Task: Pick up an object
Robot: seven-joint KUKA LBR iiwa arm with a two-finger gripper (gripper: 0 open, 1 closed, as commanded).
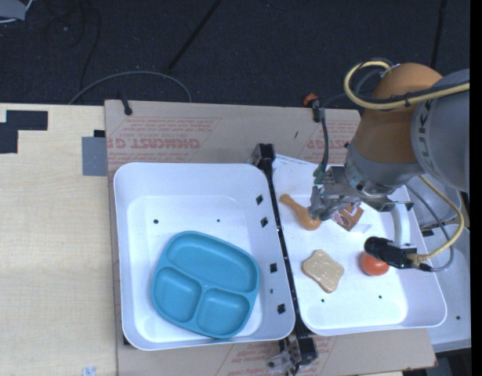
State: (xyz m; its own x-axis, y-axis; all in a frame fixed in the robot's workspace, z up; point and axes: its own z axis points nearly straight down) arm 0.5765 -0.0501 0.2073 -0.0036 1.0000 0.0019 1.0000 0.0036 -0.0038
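Blue plastic, a three-compartment tray (204, 283), is lying in my left bin (139, 194) on the table (45, 233). In the right bin (413, 308), an orange-brown spoon-like piece (299, 212) is resting just left of my claw (328, 206), which is hanging low over the bin's far side; I cannot tell how its jaws are standing. A toast slice (323, 269) is lying nearer, and a red tomato (372, 265) is sitting right of it.
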